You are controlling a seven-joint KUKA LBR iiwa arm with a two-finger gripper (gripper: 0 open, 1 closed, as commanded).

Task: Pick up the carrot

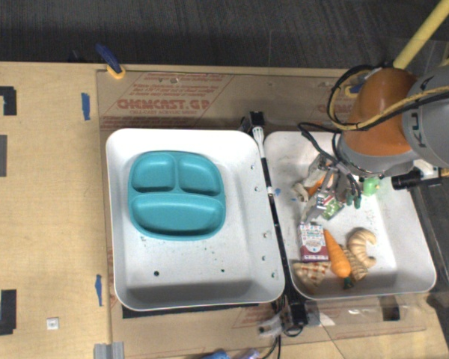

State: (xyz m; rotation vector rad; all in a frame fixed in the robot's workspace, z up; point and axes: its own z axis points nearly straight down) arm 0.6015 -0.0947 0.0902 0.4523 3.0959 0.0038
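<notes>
Right bin [411, 271], carrot [337, 253] below fingers [331, 194]

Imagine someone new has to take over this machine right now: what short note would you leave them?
Gripper: above the right bin, near its middle; open or shut, can't tell.
Carrot: lying in the right bin's front part, beside a small carton and a croissant-like piece, not held.
Left bin: holds a teal divided plate.
Done: nothing yet. Left: reach the carrot, grasp, lift.
</notes>
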